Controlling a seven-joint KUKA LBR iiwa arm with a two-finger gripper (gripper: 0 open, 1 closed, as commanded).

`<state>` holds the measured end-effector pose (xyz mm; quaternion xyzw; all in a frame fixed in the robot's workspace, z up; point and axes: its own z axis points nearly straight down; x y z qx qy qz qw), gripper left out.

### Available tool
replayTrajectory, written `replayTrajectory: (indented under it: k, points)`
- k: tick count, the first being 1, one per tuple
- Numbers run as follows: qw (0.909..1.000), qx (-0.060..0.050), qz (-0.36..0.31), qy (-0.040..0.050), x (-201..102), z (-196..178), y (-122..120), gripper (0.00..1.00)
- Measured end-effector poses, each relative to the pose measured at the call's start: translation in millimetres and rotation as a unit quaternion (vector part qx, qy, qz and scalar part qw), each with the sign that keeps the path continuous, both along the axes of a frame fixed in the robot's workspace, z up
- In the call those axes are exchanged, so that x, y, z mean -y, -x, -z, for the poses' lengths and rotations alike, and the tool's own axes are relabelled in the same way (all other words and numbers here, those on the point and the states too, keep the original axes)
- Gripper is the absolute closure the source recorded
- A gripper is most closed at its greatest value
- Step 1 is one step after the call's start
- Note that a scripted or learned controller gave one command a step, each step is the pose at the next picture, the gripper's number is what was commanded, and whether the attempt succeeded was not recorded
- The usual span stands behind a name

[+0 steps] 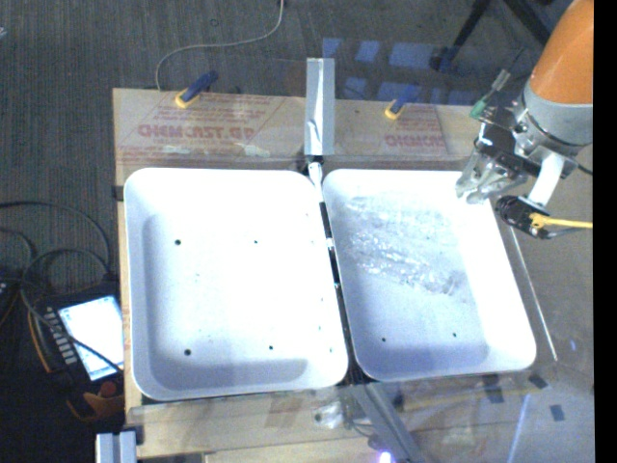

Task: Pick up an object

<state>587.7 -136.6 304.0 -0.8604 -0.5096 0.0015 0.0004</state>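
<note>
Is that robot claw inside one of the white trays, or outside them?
Outside. The gripper hangs at the upper right corner of the right bin, over its rim, not down in the basin. Whether it holds anything, cannot tell.

Two shallow white bins sit side by side on the bench: the left bin (231,278) looks like smooth, matt plastic with a few dark specks on its floor, while the right bin (429,278) has a scuffed floor, with a pale, glassy-looking sheen across its middle. Under them, along the bench's far edge, runs a brown, cardboard-like board (280,133), dull and printed in faded red. A strip of grey, metallic-looking bar (319,104) stands at the far edge between the bins. The arm's band (569,51) is smooth, glossy orange; the gripper (482,183) looks like bare, pale metal.
</note>
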Motion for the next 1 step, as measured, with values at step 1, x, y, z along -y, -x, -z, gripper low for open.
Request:
replayTrajectory:
  k: [1]
  points:
    - [1.0000, 0.000, 0.001, 0.0005, 0.7, -0.2, 0.2, 0.00]
